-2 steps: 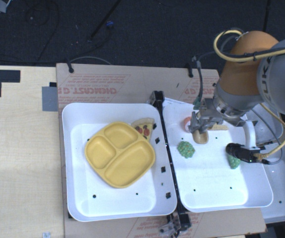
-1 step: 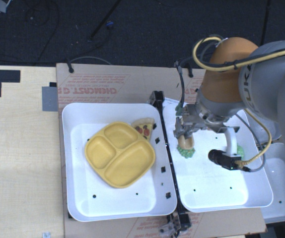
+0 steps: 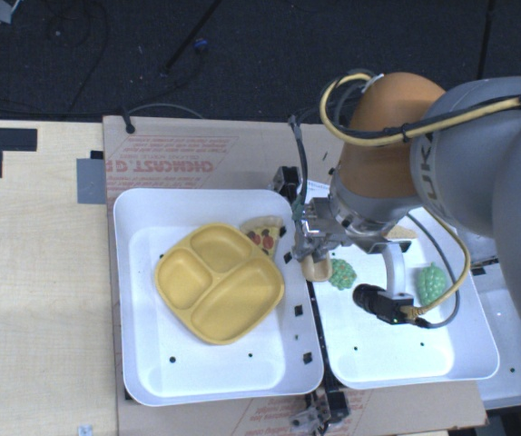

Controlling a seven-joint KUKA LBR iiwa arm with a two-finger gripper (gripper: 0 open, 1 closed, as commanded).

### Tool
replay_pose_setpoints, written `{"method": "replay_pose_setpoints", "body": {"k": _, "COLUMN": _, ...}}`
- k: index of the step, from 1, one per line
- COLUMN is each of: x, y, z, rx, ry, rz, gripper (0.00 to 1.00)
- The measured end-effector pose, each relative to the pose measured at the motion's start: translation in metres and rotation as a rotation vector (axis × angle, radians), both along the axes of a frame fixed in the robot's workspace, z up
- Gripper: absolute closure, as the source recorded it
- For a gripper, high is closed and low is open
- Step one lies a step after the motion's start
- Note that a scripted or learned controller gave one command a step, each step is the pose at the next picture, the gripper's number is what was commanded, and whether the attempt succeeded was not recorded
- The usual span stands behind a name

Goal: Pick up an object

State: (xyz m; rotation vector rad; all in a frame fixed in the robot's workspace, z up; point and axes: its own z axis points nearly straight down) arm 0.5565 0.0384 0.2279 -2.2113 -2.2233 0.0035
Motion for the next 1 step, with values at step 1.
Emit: {"method": "replay_pose_setpoints", "body": {"k": 1, "x": -0.0073, "y": 0.0513, "z": 0.0089, "rx": -0.001, "ry": -0.003, "rz": 0.001, "gripper": 1.00}}
